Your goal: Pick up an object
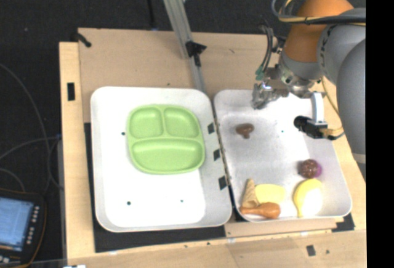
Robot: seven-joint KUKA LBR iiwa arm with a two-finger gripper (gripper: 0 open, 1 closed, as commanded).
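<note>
You've got the tool (pixel 266 95) hanging over the far end of the right bin (pixel 280 137), just past the small brown object (pixel 244 130), probably lining up on it. Can't tell if it's wide or narrow. The other toys sit clustered at the near edge.

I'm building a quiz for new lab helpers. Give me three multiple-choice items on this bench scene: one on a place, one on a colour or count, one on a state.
1. Where does the green divided plate lie?
A. left bin
B. right bin
C. on the bare bench

2. How many compartments does that plate have?
A. two
B. three
C. five

3. Where is the claw relative to the brown mushroom-shaped piece?
A. gripping it
B. apart from it, near the right bin's far edge
C. over the left bin

Answers:
1 A, it sits within the left bin.
2 B, two small sections above one long one.
3 B, white floor of the right bin shows between them.
</note>
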